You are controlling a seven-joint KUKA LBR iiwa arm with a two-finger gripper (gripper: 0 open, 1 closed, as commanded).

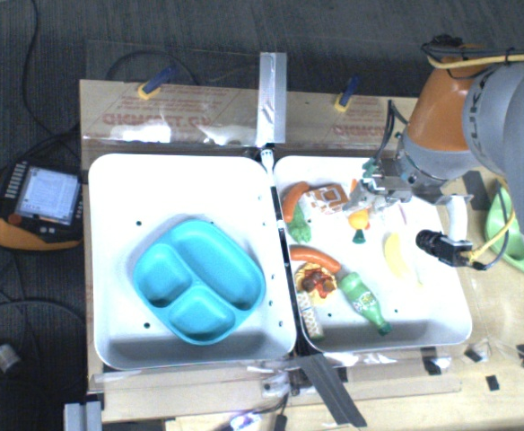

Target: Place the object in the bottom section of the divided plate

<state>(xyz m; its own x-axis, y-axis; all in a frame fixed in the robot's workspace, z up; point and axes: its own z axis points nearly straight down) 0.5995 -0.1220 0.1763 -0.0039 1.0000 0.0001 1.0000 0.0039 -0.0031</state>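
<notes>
The grey arm with an orange band reaches in from the right, its gripper low over the right white bin. Fingers are blurred; can't tell their state or any grasp. A small orange toy sits just below them. The blue divided plastic plate lies in the left white bin, its far rim soft-edged. Toy sausage, green bottle and yellow banana are nearby.

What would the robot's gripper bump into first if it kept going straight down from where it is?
Probably the little orange toy, which lies in the right bin just under the gripper. Depth is hard to judge from above, so it might touch the white floor beside it instead.
</notes>
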